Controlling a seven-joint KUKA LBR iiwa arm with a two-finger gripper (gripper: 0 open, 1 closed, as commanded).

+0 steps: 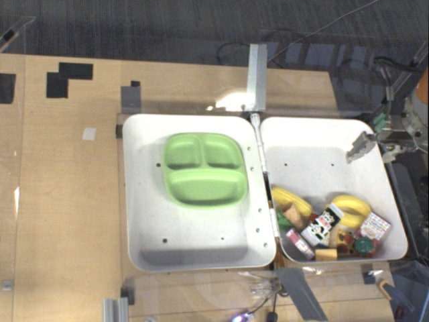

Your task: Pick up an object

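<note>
Camera view: my gripper [359, 147] hangs over the right bin [315, 139], near its right wall, above bare white floor. Whether it is open or shut, cannot tell from this slant; nothing visibly held.

Landmark: the black-and-white carton [320, 225], lying in the heap along the right bin's near edge. Left of the carton, a yellow banana [289, 198] with a tan block [294, 215] against it. Right of the carton, a second yellow banana [351, 206], and further right a small white patterned box [374, 227] by the bin wall. Just beyond the carton on the near side, a tan cylinder [326, 253] and a green piece [364, 246], crowded together.

The left bin [141, 200] holds a green divided plate [204, 168], well apart from the carton.

Judgement: the heap is tight, so a blind descent risks pinching two items. Best target looks like the banana right of the carton: it sits on top, with open floor on its far side. Come down centred over it, closing across its narrow width.
</note>
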